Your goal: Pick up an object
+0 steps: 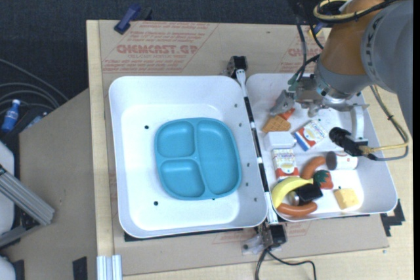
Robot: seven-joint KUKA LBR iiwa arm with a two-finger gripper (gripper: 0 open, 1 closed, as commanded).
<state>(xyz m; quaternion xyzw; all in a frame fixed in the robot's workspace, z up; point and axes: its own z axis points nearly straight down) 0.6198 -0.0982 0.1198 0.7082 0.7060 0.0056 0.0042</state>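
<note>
1 fixed camera above bench (98,141), looking down at slant; both white bins (125,141) in frame, mid-distance; arm (367,42) enters from right.

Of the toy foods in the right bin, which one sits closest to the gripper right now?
The orange waffle-like wedge, lying just below-left of the gripper at the bin's upper left. The yellow banana, red sausage and yellow cheese block lie toward the near edge.

smooth, faintly glossy white plastic bins (131,141); matt blue plastic divided plate (195,159); glossy plastic toy food: yellow banana (283,188), red sausage (296,209); matt printed brown cardboard (164,46) beneath; smooth grey arm (394,42) with satin orange band (344,42).
</note>
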